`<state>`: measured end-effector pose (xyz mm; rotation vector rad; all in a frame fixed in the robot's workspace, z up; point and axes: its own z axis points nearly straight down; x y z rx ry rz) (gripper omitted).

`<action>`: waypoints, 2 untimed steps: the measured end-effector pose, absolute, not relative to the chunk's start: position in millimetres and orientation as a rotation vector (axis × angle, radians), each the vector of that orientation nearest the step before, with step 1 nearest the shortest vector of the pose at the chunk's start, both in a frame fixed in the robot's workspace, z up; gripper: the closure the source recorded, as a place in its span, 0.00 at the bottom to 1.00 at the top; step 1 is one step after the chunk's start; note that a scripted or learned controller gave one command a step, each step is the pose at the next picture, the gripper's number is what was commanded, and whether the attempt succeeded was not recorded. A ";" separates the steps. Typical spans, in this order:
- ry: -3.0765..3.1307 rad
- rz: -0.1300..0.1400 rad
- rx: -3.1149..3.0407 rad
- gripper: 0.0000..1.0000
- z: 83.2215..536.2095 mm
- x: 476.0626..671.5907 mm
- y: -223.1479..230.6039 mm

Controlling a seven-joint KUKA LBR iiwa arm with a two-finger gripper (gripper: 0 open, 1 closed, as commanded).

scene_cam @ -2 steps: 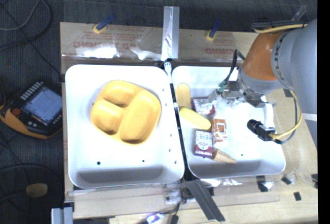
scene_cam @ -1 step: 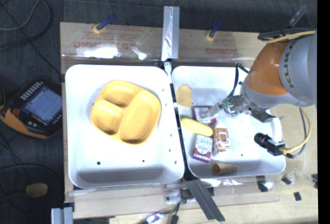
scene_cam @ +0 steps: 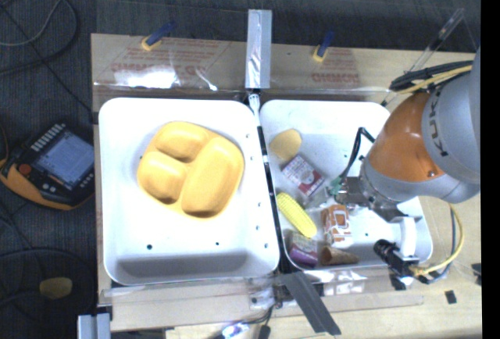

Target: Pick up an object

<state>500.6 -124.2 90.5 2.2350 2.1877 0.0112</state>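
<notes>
The right bin [scene_cam: 328,115] holds several small things. A pale yellow round piece [scene_cam: 286,144] lies at its back left, with a red and white packet [scene_cam: 301,175] just in front of it. Further forward are a yellow corn cob [scene_cam: 296,214], an orange and white packet [scene_cam: 337,225], a purple eggplant-like piece [scene_cam: 303,255] and a brown cone [scene_cam: 337,255]. My gripper [scene_cam: 348,194] hangs low over the middle of this bin, right above the orange and white packet, below the orange band [scene_cam: 405,148]. Nothing shows held in it.
The left bin [scene_cam: 117,236] holds a big yellow bread-shaped lump [scene_cam: 190,168]. A ridge [scene_cam: 268,181] divides the two bins. A handheld controller [scene_cam: 53,165] lies on the floor to the left. Taped plastic sheeting [scene_cam: 195,64] runs along the back of the bench.
</notes>
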 end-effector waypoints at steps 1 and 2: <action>2.189 0.016 2.235 1.00 100.4 501.9 -123.2; 2.227 -0.005 2.215 1.00 188.6 586.7 -79.0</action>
